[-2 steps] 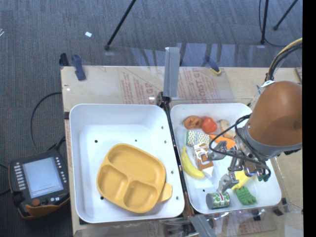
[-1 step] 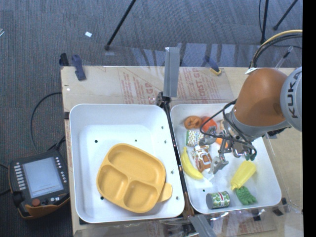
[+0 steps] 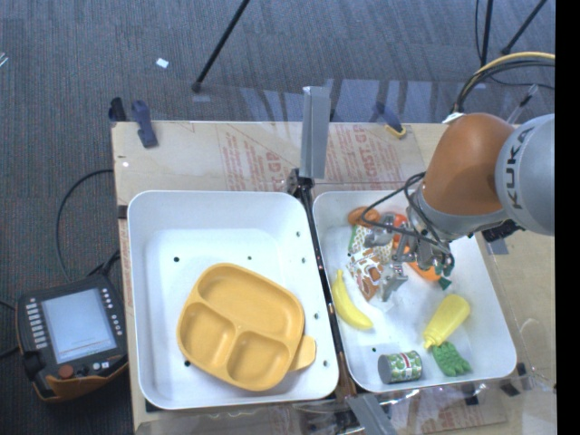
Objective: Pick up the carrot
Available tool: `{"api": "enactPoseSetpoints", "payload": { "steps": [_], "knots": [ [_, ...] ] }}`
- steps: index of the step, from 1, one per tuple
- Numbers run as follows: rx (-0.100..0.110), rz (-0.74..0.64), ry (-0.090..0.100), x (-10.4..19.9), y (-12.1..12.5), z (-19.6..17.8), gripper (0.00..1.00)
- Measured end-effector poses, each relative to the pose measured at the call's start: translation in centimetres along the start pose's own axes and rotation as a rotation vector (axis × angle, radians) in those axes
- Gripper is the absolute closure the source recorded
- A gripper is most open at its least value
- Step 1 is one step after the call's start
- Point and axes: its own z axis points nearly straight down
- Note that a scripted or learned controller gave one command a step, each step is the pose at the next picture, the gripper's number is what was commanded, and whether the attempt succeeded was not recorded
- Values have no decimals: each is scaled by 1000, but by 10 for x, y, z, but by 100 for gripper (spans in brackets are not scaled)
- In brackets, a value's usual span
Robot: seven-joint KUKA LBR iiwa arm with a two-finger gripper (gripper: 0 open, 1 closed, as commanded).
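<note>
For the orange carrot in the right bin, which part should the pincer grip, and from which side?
Judging by its pose, grip the orange carrot across its narrow width near the middle, coming from above. It lies flat and slanted in the right white bin, partly under the pincer; the printed carton crowds its left.

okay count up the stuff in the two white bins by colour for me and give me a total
Yellow: 3, the divided tray, banana, corn
Orange: 1, the carrot, partly under the gripper
Green: 1, the can
Multicoloured: 1, the carton
Total: 6
</note>
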Motion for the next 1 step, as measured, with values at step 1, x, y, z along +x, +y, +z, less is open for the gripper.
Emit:
{"api": "enactPoseSetpoints", "payload": {
  "steps": [1],
  "knots": [
    [-2,222,-15,35,-49,-1,0]
  ]
}}
